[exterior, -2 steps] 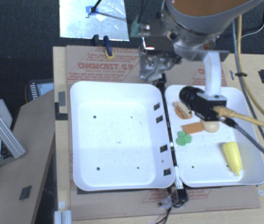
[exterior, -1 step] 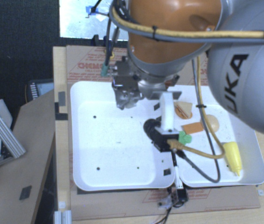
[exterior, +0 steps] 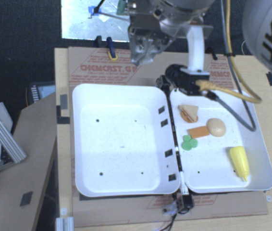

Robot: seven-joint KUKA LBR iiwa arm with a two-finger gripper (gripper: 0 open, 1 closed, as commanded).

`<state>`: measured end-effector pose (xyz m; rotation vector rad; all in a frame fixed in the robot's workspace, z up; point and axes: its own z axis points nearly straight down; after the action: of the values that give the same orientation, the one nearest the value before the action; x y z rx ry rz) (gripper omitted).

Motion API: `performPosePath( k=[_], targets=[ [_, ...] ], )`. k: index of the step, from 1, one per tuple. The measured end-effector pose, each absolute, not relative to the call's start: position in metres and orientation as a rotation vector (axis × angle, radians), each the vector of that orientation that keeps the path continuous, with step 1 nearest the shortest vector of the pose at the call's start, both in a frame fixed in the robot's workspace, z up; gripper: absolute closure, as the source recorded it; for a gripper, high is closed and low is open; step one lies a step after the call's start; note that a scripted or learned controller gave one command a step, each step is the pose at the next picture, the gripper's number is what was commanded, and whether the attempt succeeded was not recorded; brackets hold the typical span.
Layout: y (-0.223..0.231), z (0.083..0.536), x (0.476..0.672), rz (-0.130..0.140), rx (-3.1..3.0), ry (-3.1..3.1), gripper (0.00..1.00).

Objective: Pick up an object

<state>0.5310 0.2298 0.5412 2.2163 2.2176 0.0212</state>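
The right bin (exterior: 222, 179) holds several small things. A tan sandwich wedge (exterior: 189, 112) lies near its back left. In front of it an orange block (exterior: 198, 132) rests beside a beige rounded bun (exterior: 216, 127). A green piece (exterior: 189, 143) sits by the divider, and a yellow bottle (exterior: 240, 161) lies at the front right. My gripper (exterior: 142, 52) hangs high over the cardboard behind the bins, above the back edge of the left bin (exterior: 117, 134) and well away from all of these.
The two bins meet at a hinged seam (exterior: 173, 138) with black clips. Cardboard (exterior: 102, 66) lies under and behind them. A yellow-and-blue clamp (exterior: 111, 49) stands at the back left, and an aluminium rail (exterior: 1, 134) is off the bench to the left.
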Motion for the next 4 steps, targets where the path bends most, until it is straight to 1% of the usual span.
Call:
performPosePath(
  k=[1, 3, 4],
  targets=[
    [0.231, 0.547, 0.529, 0.008, 2.213, 2.228, 1.00],
    [0.231, 0.569, 0.530, 0.014, 2.202, 2.238, 1.00],
    [0.231, 0.568, 0.530, 0.012, 2.201, 2.240, 0.00]
  ],
)
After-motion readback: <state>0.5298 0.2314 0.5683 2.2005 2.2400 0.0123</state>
